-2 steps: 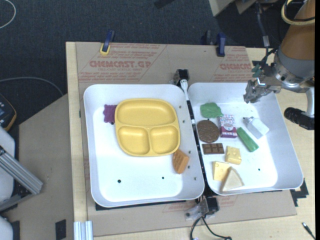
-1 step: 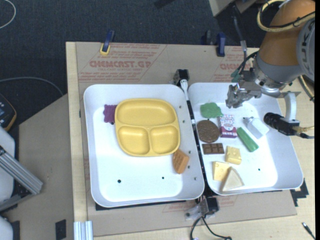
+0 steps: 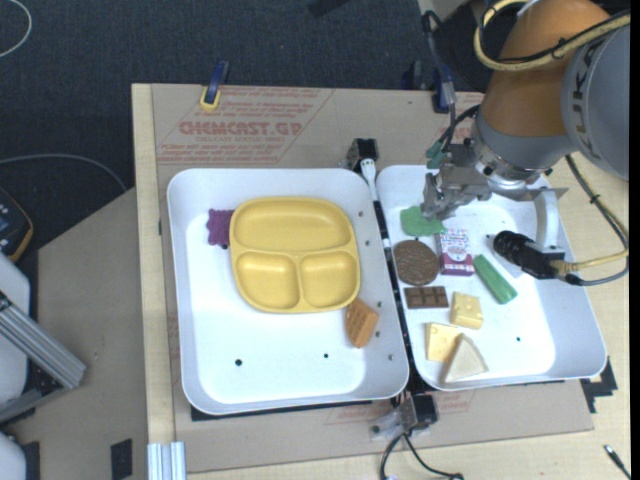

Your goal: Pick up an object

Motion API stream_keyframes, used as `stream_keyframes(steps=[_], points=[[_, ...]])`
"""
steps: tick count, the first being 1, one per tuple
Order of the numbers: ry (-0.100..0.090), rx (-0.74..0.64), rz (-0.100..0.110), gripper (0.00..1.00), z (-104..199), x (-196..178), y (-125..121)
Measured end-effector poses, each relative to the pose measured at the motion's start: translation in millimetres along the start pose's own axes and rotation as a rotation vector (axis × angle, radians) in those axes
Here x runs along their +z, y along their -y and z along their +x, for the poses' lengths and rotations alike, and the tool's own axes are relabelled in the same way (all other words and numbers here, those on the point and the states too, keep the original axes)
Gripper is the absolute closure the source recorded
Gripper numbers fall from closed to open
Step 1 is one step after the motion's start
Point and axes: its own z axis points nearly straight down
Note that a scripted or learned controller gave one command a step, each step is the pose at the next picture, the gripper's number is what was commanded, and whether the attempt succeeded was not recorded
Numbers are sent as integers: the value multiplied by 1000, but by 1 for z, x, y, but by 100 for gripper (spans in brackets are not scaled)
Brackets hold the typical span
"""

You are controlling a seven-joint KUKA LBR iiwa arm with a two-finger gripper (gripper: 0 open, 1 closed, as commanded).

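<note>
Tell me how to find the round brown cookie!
Look in the right-hand shallow white bin, along its left wall. The round brown cookie lies there, just above a small dark brown chocolate bar and left of a small pink-and-white packet. It is the only flat round thing among the toy foods.

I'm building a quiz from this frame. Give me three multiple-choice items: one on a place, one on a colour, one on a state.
1. Where is the yellow tray?
A. left bin
B. right bin
C. on the floor

2. What colour is the stick beside the pink carton?
A. red
B. green
C. blue

3. The gripper is:
A. over the tray
B. low over the right bin
C. outside both bins

Key: 1 A, it fills the left bin. 2 B, it is plainly green. 3 B, it hangs by the green piece.
</note>
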Motion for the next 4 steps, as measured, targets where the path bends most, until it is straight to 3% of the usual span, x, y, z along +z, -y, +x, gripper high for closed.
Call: stream_keyframes(steps=[2, 3, 4], points=[[1, 0, 2, 100, 101, 17, 33], [2, 5, -1, 100, 107, 2, 45], [3, 5, -5, 100, 115, -1, 33]])
